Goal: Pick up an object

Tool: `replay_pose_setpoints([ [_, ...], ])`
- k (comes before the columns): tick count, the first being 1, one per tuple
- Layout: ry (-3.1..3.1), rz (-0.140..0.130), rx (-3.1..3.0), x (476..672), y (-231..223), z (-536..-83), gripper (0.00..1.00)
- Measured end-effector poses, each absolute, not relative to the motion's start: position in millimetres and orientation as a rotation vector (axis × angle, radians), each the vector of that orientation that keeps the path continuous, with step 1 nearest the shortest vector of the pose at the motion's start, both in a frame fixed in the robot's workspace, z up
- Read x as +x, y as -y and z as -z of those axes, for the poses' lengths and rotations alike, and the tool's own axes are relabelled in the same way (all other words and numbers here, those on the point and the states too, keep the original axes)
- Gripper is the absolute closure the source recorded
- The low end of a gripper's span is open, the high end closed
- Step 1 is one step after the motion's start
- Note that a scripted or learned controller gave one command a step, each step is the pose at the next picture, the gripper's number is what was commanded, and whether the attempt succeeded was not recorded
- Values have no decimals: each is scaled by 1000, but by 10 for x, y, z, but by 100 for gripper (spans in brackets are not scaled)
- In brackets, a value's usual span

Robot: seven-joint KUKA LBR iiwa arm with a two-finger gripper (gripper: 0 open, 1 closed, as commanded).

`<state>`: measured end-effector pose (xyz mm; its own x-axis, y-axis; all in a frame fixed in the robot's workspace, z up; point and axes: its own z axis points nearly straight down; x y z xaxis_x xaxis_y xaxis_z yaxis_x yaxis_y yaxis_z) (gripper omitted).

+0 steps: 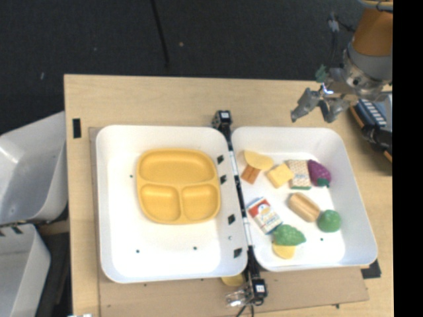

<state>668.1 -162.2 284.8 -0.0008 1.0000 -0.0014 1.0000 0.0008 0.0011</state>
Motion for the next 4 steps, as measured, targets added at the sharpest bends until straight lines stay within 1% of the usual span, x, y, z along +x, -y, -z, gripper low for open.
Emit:
replay_pose_setpoints([
  [1,-2222,-1,2215,6686,1629,-2956,100],
  [2,-2228,-9,2207,6912,491,-3602,100],
  [3,-2233,-13,2205,6648,-663,-4242,100],
  [4,-2234,-17,2203,6311,-2059,-5156,100],
])
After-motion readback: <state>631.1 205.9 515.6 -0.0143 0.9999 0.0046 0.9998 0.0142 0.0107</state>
